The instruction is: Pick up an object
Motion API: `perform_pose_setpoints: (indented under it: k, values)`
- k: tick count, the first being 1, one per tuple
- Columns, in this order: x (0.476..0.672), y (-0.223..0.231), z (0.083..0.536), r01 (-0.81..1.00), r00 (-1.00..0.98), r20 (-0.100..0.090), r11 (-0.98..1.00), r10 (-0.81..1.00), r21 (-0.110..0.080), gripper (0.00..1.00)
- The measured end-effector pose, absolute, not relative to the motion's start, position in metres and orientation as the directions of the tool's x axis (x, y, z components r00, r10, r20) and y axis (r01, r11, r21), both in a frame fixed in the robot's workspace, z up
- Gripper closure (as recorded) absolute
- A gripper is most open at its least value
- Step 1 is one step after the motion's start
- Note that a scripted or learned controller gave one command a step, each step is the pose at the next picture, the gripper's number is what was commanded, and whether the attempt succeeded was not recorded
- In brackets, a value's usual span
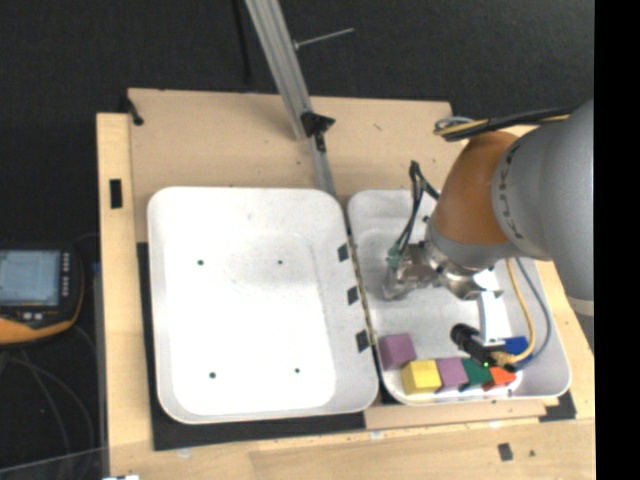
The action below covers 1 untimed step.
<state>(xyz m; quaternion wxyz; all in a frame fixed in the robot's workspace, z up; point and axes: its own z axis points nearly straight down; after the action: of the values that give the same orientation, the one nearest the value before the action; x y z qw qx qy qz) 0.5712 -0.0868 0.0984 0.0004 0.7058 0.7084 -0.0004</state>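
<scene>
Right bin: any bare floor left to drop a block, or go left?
Right bin: blocks crowd the near edge, gripper and arm fill the middle; only its far-left corner is bare. Left bin is bare from rim to rim, so go there.

A pale wooden bench (230, 138) stands on a dark floor (100, 28); a grey metal pole (285, 58) rises behind.

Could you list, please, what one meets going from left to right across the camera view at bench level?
Handheld device with a screen → left white bin → purple block → yellow block → second purple block → green block → orange block.
</scene>
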Motion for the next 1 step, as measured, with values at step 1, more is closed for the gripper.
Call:
perform_pose_setpoints:
  k: [1]
  values:
    - [0.5717, -0.0878, 0.1005, 1.000, 0.003, 0.000, -0.003, 1.000, 0.003, 0.00]
